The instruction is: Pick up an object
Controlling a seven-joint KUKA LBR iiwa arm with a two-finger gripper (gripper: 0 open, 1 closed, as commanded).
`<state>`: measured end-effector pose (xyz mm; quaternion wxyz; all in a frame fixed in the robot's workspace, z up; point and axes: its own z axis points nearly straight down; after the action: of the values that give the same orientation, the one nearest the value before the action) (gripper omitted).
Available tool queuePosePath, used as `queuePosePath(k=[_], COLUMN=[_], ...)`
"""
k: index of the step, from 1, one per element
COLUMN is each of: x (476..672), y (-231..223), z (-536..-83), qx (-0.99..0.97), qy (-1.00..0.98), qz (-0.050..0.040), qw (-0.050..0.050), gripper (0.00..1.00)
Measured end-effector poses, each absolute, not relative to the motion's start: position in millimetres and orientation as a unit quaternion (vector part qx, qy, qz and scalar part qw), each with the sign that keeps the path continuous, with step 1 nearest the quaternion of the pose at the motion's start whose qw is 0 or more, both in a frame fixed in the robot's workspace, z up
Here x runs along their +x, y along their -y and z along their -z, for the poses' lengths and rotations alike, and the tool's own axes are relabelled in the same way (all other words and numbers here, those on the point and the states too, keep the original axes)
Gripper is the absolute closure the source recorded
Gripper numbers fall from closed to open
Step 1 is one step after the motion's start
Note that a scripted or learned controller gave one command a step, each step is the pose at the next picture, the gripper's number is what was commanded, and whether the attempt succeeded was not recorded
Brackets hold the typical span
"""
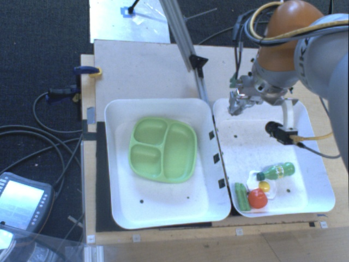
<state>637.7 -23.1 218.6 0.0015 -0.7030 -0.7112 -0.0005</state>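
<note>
Bottle (277, 171) beside tomato (258, 199), cucumber (241, 196)

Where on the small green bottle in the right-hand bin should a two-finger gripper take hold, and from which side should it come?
Grip the green bottle across the middle of its body, coming straight down from above. It lies on its side, so the rounded body gives the jaws two opposite faces. Its cap end sits close to the yellow piece and red tomato, so the far end near the bin's open floor probably offers more room.

Arm (322, 42) enters from right, orange band above wrist uppermost. Wrist angled downward and left. Gripper (235, 107) points down, nothing seen between its fingers.
</note>
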Motion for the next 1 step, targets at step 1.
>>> queuePosePath(k=[1], x=[625.6], y=[-30.3], z=[-233.3], qx=[-0.703], qy=[0.711], qz=[0.0014], qw=[0.001], gripper=[1.00])
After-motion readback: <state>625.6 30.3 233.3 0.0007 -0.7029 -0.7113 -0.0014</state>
